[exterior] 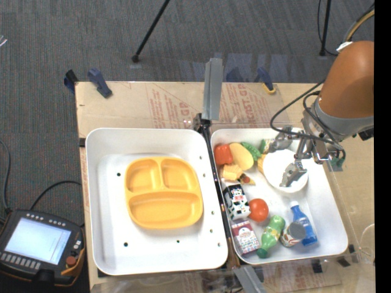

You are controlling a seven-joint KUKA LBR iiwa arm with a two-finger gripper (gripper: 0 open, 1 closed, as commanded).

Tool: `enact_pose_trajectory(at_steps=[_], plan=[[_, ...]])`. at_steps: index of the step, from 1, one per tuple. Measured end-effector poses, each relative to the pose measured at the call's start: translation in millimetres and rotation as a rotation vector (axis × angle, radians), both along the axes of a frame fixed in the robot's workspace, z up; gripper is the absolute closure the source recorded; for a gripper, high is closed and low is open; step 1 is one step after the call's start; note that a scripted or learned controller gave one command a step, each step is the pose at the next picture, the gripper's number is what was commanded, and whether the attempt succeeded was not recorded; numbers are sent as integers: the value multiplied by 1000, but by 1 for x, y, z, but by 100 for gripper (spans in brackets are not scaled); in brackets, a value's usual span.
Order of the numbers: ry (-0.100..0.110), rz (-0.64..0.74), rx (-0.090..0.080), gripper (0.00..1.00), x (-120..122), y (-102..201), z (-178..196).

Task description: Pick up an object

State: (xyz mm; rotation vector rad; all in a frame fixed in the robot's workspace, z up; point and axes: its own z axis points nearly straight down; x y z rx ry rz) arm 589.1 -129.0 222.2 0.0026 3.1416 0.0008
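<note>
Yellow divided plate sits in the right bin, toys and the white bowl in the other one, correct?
Not quite. The camera view shows the yellow divided plate in the left bin; the toys and the white bowl are in the right bin.

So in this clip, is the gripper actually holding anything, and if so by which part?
Nothing is held. The gripper hangs over the white bowl in the right bin, its fingers apart with nothing between them.
</note>
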Motion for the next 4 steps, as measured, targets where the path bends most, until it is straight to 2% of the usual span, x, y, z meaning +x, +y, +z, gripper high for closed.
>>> enact_pose_trajectory(at_steps=[1, 2, 3, 4], plan=[[2, 78, 2, 0, -38, 18, -136], [-6, 118, 0, 0, -92, 7, -133], [-7, -9, -1, 0, 0, -25, -94], [-23, -77, -1, 0, -106, 2, -130]])
